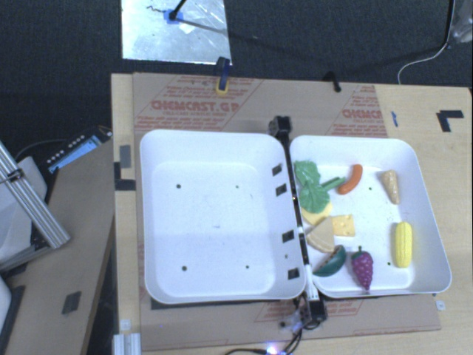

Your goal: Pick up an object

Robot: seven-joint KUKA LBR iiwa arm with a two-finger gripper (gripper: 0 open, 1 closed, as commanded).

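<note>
Brown cardboard sheet [192,102] covers the bench across the middle of the frame and carries two shallow white bins side by side. Left bin [214,220], at centre left, has a bare floor with a few small dark dots. Right bin [378,217], at centre right, holds every candidate for the pick, all toy foods.

From larger to smaller:
- green leafy piece [310,185] against the bin's left wall
- yellow corn cob [403,244] lying alone toward the right wall
- tan wedge [321,237] and yellow cheese square [342,225], touching each other just below the leafy piece
- purple grape bunch [362,267] near the lower rim, just beside a dark green curved piece [330,262]
- orange sausage-like piece [350,179]
- small beige cone [391,186] in the upper right of the bin

How the gripper's jaws stand, or whether they have anything, cannot be told from this view.

Likely trouble: the pieces along the left wall are crowded, so a descent there could strike the wall, pinch two items at once, or push one aside. The flat cheese square may offer nothing to close on. The corn cob, well apart from its neighbours, looks the safer target, though it may roll.
</note>
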